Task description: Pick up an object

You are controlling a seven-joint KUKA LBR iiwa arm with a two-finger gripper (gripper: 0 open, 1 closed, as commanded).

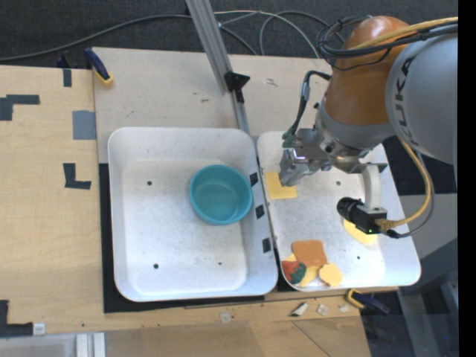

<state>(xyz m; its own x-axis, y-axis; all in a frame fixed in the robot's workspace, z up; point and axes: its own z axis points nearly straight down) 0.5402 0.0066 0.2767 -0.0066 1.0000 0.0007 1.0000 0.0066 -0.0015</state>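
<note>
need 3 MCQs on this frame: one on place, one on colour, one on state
1. Where is the bowl?
A. left bin
B. right bin
C. on the bench outside the bins

2. What colour is the bowl?
A. red
B. teal blue
C. black

3. How does the bowl stand?
A. upside down
B. on its side
C. upright, opening upward

Key: 1 A, it sits inside the left bin. 2 B, its rim and inside are teal blue. 3 C, the camera looks down into its hollow.

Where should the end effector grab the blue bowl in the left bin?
Probably the bowl's rim, from straight above, one finger inside and one outside. It sits upright and open-mouthed, clear of the bin's walls, so any point on the rim looks reachable.
</note>
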